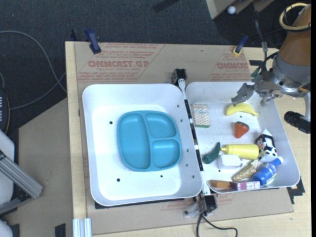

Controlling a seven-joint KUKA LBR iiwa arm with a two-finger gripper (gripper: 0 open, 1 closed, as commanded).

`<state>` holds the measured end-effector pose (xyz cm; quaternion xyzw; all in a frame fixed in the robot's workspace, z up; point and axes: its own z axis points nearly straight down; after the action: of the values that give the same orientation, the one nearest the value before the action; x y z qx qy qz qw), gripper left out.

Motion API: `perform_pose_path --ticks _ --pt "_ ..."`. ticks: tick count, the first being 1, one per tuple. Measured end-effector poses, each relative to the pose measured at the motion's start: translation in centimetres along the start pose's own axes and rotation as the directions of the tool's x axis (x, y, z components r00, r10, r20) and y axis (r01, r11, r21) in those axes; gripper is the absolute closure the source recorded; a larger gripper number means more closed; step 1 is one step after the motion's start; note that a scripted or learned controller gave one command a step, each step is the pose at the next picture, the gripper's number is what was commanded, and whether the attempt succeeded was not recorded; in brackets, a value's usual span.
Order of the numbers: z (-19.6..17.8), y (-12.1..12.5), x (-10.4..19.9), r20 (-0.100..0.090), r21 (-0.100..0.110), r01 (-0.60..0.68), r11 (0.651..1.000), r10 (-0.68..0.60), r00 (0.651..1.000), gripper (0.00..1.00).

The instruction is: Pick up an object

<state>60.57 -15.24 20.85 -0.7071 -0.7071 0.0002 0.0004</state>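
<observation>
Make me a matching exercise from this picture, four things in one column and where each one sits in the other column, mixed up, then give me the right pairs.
Things:
1. blue divided plate
2. banana
3. yellow bottle
4. gripper

Places:
A. just above the banana, at the right bin's far side
B. middle of the left bin
C. far part of the right bin, beyond the small red piece
D. lying on its side in the right bin's near half

Pairs: 1-B, 2-C, 3-D, 4-A

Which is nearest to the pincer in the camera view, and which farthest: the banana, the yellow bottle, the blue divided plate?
From the pincer:
1. Banana, just below it, right bin.
2. Yellow bottle, lower in the right bin.
3. Blue divided plate, left bin.
</observation>
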Motion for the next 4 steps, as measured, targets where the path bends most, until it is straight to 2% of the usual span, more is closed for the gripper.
perform_pose_path --ticks 1,2,3,4 --pt "12.4 -1.5 -1.7 0.000 0.001 -0.001 1.000 0.001 1.000 0.00" --pt "11.4 -1.4 -1.7 0.001 -0.003 -0.001 1.000 0.001 1.000 1.00" --pt "2.3 -6.0 6.4 -0.001 -0.002 0.002 1.000 -0.002 1.000 1.00" --pt "2.4 -6.1 6.3 -0.001 0.000 0.000 1.000 0.000 1.000 0.00"
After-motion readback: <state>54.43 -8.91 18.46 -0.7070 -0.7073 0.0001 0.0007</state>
